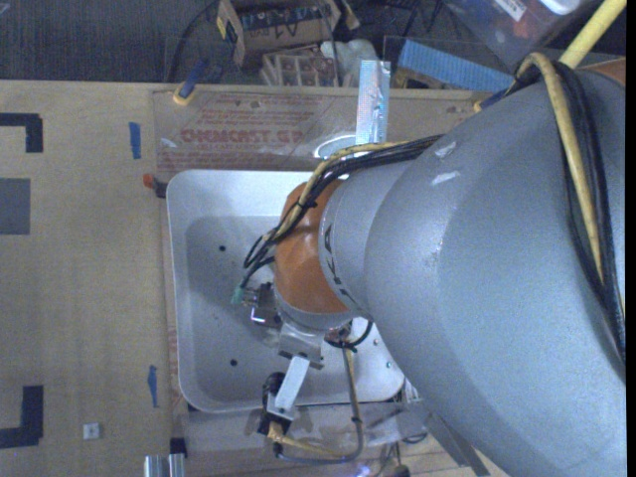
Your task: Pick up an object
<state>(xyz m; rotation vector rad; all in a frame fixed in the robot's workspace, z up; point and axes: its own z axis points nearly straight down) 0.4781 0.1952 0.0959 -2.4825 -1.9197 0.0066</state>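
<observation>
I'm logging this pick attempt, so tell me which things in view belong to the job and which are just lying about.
Part of the job:
- arm, reaching down into the bin
- white bin beneath it

Just lying about:
- cardboard box beyond the bench
- blue tape marks on the bench top
- clear plastic sheet behind the bin

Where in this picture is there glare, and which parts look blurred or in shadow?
Camera view: bright glare spots on the grey arm; that arm looms close and soft-edged; its shadow darkens the white bin floor beneath the orange band; the background clutter is dim.

One arm (477, 266) — one white bin (199, 266) (partly hidden).
</observation>
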